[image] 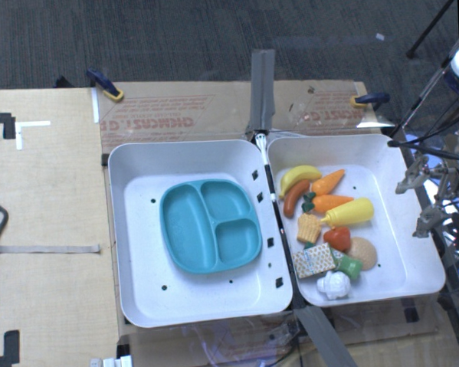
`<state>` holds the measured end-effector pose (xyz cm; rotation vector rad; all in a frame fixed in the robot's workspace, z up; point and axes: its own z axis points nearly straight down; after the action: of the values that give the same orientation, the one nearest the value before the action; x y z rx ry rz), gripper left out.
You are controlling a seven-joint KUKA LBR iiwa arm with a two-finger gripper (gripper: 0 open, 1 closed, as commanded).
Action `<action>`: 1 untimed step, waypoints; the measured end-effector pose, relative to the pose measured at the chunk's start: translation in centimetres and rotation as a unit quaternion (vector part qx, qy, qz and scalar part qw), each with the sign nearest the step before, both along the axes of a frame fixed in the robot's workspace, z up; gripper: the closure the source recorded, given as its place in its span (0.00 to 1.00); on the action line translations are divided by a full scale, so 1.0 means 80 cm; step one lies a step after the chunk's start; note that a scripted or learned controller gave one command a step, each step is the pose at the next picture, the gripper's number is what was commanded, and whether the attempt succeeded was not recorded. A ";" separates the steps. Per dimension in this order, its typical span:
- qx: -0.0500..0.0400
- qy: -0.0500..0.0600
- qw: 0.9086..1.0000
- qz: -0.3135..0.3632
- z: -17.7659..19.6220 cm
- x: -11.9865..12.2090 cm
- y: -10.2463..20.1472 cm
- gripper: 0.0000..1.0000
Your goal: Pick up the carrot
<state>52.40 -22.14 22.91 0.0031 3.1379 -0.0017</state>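
Nothing is picked up yet: the gripper (434,199) hangs at the right bin's (396,281) outer edge, its grip state unclear, with the carrot (328,182) lying well inward among 10-odd toy foods.

Two white bins (132,222) sit on a tan counter (46,188). The left bin holds a teal plate (211,226). In the right bin: an orange carrot (328,183), yellow banana (300,174), yellow corn (350,212), red tomato (337,238), white garlic (334,285) and a speckled block (313,260).
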 end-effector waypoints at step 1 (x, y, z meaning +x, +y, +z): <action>-0.001 -0.004 0.996 0.094 -0.157 0.044 0.062 0.00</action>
<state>55.96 -17.20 10.37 -0.2916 3.1167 -0.0029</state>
